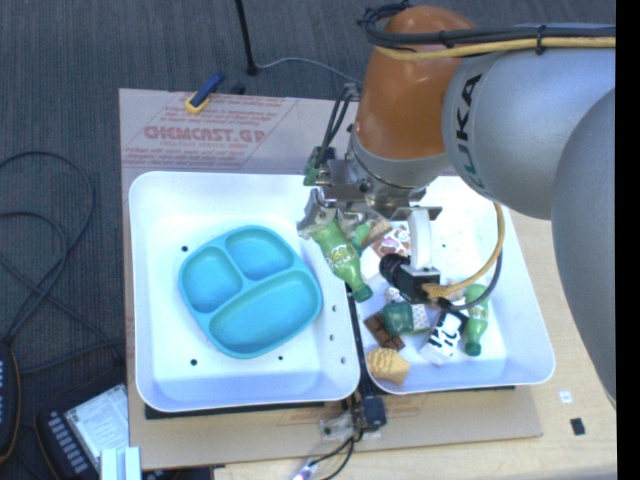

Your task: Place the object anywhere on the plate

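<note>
So, my hand [352, 230] is down over the right bin [520, 353], right at its left wall near the divider between the two bins. A green bottle [340, 256] sits just under the hand, tilted, cap end pointing down toward the lower right. It looks like it's up against the hand, but my own wrist covers the grip, so I can't tell whether the hand is open, closed, or actually gripping the bottle.

The plate [250, 290] is in the left bin [160, 228]: blue, three compartments, two small ones up top and one big one below, lying flat roughly in the middle of that bin. Nothing of mine is touching it. The bottle is just beside the plate's right edge, across the divider.

Other stuff in the right bin: a second green bottle [474, 330] near the lower right, a black and white thing [443, 340] just beside it, a small green item [399, 317], a brown piece [383, 330], and a tan waffle-looking chunk [389, 366] at the bottom left corner. A yellow cable [484, 265] loops off my arm over that pile.

Both bins sit on a cardboard sheet [205, 138] on the surface.
</note>
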